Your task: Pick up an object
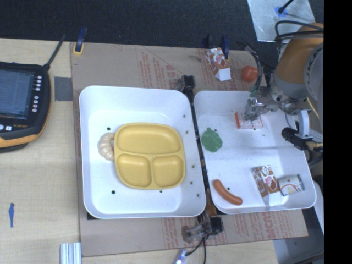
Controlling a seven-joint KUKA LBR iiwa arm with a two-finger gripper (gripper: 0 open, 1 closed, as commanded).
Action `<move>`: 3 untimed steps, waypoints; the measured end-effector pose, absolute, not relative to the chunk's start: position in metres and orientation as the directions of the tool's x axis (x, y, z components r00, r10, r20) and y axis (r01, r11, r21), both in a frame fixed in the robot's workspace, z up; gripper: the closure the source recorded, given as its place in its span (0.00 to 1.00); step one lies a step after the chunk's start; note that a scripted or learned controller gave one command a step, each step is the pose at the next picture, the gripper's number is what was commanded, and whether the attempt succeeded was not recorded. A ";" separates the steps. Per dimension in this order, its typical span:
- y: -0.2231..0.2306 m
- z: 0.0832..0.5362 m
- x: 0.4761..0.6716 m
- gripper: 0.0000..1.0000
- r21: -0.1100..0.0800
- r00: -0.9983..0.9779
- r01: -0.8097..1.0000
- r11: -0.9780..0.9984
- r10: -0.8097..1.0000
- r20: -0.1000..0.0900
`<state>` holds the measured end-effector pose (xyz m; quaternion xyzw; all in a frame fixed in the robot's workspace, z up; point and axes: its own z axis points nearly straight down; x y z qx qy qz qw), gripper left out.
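Note:
In the right bin, my gripper hangs low near the far edge, right over a small red-and-white packet and touching or nearly touching its top. A green lump lies at the bin's left side. Along the near edge lie a sausage, a brown-and-white carton and a small can. The left bin holds a yellow compartment tray with a beige bread piece tucked at its left side.
The grey arm with its orange band comes in over the right bin's far right corner. Behind the bins, on the cardboard, stand a small carton and a red ball. A teach pendant lies at the far left.

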<state>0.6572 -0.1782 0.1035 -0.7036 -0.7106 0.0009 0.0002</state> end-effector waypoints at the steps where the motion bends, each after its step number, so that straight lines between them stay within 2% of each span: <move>1: -0.211 0.193 0.590 1.00 -0.001 -0.003 1.000 0.003 1.000 -0.001; 2: -0.211 0.192 0.590 0.00 -0.003 -0.003 1.000 0.003 1.000 0.000; 3: -0.212 0.122 0.530 0.00 -0.005 -0.004 1.000 0.004 1.000 0.000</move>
